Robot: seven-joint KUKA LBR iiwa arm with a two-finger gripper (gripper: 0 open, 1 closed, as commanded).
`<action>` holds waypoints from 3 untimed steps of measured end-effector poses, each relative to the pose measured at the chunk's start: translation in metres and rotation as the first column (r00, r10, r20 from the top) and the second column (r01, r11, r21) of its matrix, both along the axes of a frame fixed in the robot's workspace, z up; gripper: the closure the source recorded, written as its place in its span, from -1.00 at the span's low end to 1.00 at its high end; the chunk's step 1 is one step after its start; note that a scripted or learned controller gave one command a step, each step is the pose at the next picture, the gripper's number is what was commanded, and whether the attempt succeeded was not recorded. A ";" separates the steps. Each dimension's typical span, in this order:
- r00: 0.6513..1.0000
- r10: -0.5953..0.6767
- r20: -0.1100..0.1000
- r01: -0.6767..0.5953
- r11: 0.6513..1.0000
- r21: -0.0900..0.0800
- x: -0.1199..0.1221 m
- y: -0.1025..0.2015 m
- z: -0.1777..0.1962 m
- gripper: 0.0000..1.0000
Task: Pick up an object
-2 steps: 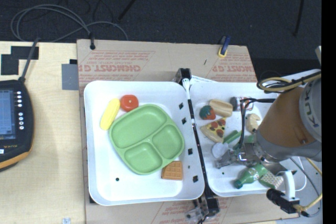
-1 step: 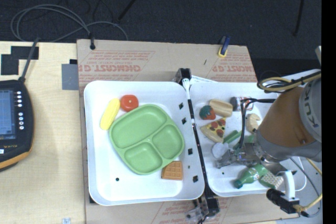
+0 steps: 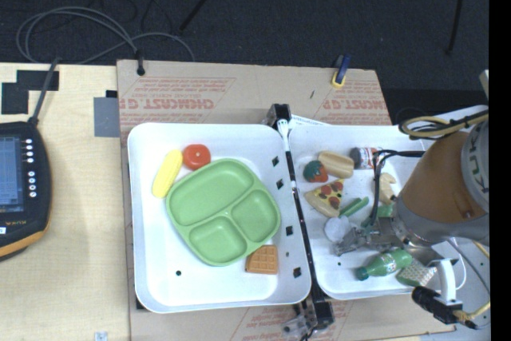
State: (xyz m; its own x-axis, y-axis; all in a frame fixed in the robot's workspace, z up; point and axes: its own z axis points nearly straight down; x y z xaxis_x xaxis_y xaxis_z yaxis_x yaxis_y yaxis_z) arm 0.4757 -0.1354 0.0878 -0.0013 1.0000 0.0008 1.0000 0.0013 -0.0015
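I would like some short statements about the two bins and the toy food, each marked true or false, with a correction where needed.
1. The green divided plate lies in the left bin. True.
2. The yellow banana lies on the green plate. False: it lies beside the plate, on the bin floor.
3. The pizza slice is in the right bin. True.
4. The red tomato is in the right bin. False: it is in the left bin, next to the banana.
5. The gripper is over the right bin. True.
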 end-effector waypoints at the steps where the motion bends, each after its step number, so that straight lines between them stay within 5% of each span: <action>1: 1.000 -0.005 0.000 0.005 1.000 0.001 0.000 -0.002 0.011 1.00; 2: 1.000 -0.011 -0.002 0.011 1.000 0.002 -0.001 -0.003 0.020 1.00; 3: 1.000 -0.001 0.004 0.001 1.000 -0.002 0.070 -0.023 0.013 1.00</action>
State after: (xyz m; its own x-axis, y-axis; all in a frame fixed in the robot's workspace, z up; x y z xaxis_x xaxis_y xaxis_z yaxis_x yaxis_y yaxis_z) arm 0.5458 -0.1583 0.1004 -0.0006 1.0000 -0.0012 1.0000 0.0006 0.0023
